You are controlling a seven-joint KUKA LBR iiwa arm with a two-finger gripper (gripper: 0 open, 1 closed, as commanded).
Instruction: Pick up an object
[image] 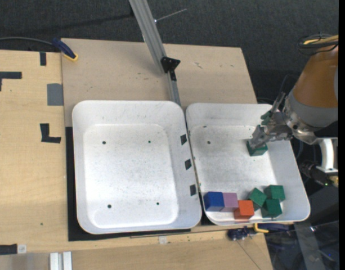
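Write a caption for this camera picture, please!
Robot gripper at a green block in the right bin, six more blocks clustered at its near edge.

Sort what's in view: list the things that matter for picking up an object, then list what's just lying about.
For the job:
gripper, down at a green block in the right bin
blue block, purple block, orange block and three more green blocks at that bin's near edge

Lying about:
left bin
blue and yellow clamp on the bench
metal pole

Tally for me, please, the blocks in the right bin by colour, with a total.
Green blocks: 4, three at the near edge, one at the hand
Blue block: 1
Purple block: 1
Orange block: 1
Total: 7
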